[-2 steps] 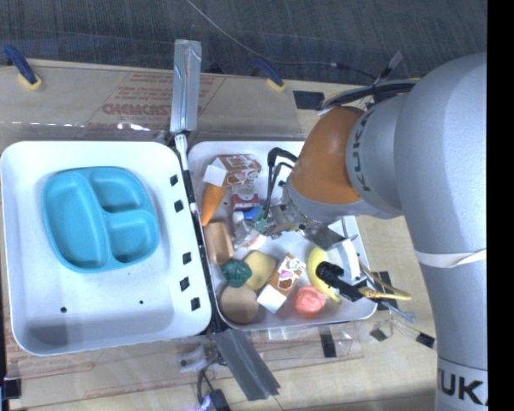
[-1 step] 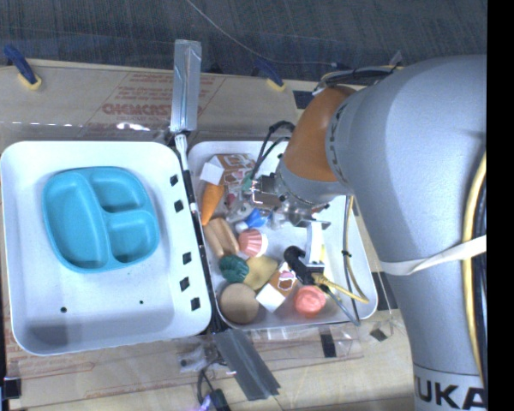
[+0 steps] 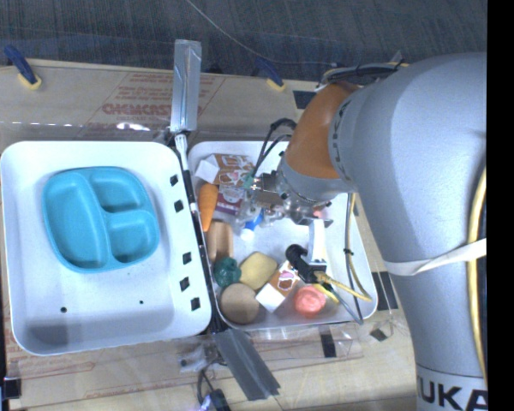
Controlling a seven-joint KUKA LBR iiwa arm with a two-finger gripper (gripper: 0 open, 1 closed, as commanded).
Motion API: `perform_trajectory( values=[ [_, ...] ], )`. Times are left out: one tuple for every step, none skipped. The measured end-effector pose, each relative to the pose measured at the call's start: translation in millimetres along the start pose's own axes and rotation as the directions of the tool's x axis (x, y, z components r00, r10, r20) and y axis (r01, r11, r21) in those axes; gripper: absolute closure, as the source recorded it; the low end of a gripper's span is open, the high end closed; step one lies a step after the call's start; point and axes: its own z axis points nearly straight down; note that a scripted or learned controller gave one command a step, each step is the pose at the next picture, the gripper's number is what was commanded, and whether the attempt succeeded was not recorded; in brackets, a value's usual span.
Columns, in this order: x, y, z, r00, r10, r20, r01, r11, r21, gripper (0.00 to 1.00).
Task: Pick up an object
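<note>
Grey arm (image 3: 411, 169) looms closest to us, its tool (image 3: 270, 197) low in the right bin (image 3: 360, 302); we cannot tell its state. At the tool's 9 o'clock lies a carrot (image 3: 207, 205), at 6 o'clock a yellow block (image 3: 258, 269). Left bin (image 3: 17, 255) holds a blue tray (image 3: 100, 216) on the counter (image 3: 68, 92).

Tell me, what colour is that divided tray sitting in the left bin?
Light blue. The divided tray shows plainly in the overhead camera view, against the white left bin.

Arm (image 3: 394, 161) reaches over cluttered right bin (image 3: 360, 302).
</note>
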Motion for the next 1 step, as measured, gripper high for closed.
perform_trajectory(
  values=[
    [51.6,38.4,-93.2,0.997,-0.079,-0.005,0.079,0.997,-0.006,1.0]
  ],
)
